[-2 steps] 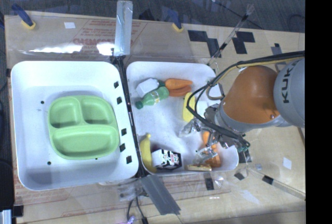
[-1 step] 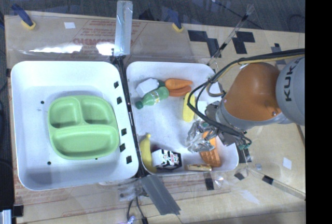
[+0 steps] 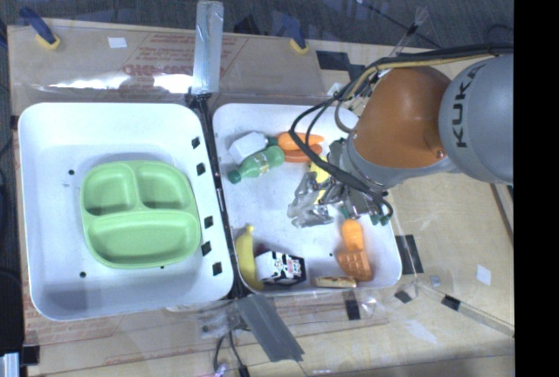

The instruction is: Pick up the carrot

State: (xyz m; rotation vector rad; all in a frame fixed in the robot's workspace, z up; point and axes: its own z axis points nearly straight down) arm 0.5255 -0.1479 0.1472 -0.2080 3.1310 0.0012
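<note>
The carrot (image 3: 297, 143) is a short orange piece lying near the back of the right bin (image 3: 262, 118). Its right end slips under the arm's cables. A green bottle (image 3: 258, 163) lies against its left end. My gripper (image 3: 311, 206) hangs low over the middle of the right bin, in front of the carrot and apart from it. Its metal parts point toward the bin floor. The orange wrist band (image 3: 397, 122) looms above and right of it. Nothing orange shows in the gripper.
A white object (image 3: 247, 144) sits by the bottle. A banana (image 3: 245, 257), a black-and-white carton (image 3: 281, 268), a second orange toy (image 3: 352, 249) and a tan piece (image 3: 334, 282) line the bin's front. A green divided plate (image 3: 138, 214) lies in the left bin (image 3: 44, 192).
</note>
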